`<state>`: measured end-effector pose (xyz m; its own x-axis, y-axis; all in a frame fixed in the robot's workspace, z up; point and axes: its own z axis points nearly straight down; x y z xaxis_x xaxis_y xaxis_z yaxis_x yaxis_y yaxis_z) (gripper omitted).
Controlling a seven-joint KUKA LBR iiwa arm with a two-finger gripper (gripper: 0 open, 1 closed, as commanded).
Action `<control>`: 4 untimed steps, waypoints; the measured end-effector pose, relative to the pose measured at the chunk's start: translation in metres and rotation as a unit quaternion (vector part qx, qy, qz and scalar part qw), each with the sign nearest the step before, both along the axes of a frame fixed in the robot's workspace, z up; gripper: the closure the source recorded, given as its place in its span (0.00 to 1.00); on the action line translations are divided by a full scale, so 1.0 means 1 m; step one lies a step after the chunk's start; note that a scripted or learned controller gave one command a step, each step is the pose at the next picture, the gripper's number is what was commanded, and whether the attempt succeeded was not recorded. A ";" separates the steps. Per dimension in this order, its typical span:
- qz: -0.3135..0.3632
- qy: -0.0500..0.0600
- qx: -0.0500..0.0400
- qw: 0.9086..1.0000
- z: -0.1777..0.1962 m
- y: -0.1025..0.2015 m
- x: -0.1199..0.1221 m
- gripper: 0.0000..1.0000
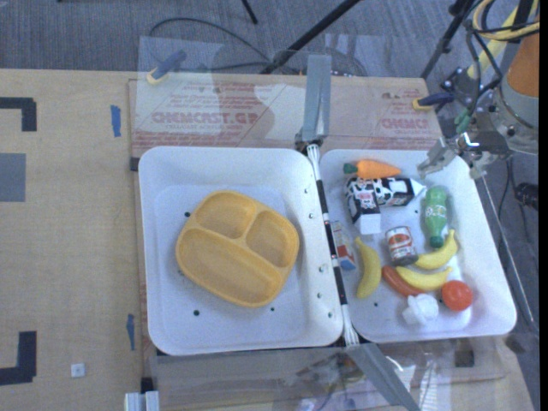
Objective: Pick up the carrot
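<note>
In the right bin (492,255), one carrot (378,169), two bananas (368,269); claw (451,157) above

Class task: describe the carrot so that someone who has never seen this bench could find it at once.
Start at the right-hand shallow white bin, the one crowded with toy food. Go to its far edge, where a small orange plastic carrot with a green top lies on its side just beyond the black-and-white cow-patterned carton. It is the only tapered orange piece; the orange-red tomato-like ball at the near corner is round.

We read red "CHEMCAST" lettering, mirrored, on the clear plastic sheet (218,114) behind the bins, can (400,245) label too small to read
</note>
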<state>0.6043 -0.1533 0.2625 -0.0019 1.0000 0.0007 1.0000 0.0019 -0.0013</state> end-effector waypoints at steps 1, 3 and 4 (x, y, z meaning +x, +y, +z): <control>0.071 -0.002 -0.001 0.997 -0.088 0.005 0.063 0.00; -0.140 -0.002 -0.001 0.990 -0.077 0.067 0.063 0.00; -0.058 -0.001 0.000 0.998 -0.139 0.037 0.064 0.00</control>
